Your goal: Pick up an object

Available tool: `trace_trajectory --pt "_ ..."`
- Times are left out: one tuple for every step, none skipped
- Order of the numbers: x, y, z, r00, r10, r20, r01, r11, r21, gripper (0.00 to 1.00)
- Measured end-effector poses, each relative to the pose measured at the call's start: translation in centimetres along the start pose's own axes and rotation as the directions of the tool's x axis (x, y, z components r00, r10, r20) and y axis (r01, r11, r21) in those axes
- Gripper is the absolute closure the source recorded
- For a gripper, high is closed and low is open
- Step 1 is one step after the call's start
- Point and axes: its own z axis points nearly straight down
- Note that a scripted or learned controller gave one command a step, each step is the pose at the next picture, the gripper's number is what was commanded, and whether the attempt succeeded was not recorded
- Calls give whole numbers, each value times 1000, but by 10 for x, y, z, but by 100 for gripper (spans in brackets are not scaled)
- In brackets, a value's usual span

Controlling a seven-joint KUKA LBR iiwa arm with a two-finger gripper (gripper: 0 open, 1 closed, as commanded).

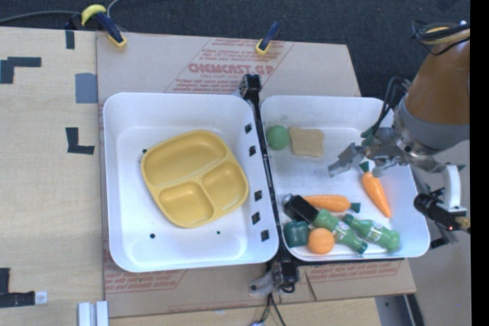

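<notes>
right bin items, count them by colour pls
Orange: 3 (carrot, carrot, ball)
Green: 3 (ball, bottle, bottle)
Tan: 1 (bread slice)
Black: 1 (black bar)
Total: 8

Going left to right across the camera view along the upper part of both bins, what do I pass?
Yellow divided plate → green ball → slice of bread → gripper → the upright carrot.
</notes>
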Motion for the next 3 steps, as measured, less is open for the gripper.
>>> trace_trajectory --pt "-78 44 38 1000 2 2 -2 1000 0 0" --pt "-89 46 138 1000 -1 1 1 1000 -6 0" --pt "-69 138 138 1000 -2 3 2 1000 -9 0"
